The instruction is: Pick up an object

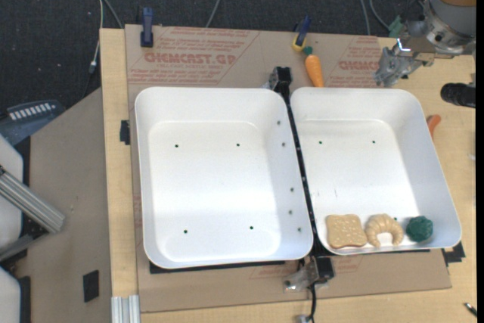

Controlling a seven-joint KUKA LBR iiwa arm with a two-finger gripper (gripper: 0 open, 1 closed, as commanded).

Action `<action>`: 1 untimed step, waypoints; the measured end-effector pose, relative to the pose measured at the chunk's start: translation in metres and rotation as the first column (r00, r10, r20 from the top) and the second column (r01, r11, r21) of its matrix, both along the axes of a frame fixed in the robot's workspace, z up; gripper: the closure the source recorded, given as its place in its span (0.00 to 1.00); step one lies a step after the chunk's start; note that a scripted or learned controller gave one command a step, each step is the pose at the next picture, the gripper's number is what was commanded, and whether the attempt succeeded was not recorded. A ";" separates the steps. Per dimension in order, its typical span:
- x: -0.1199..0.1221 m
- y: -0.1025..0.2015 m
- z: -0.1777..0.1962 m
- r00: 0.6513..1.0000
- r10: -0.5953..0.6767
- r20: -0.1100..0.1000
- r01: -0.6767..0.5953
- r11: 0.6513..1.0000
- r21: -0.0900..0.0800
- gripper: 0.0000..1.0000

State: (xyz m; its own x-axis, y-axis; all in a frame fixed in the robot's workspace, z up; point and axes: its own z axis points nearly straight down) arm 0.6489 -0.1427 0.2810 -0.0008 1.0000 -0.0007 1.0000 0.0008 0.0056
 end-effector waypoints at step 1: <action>0.000 0.000 0.016 1.000 0.000 -0.003 0.000 1.000 0.000 1.00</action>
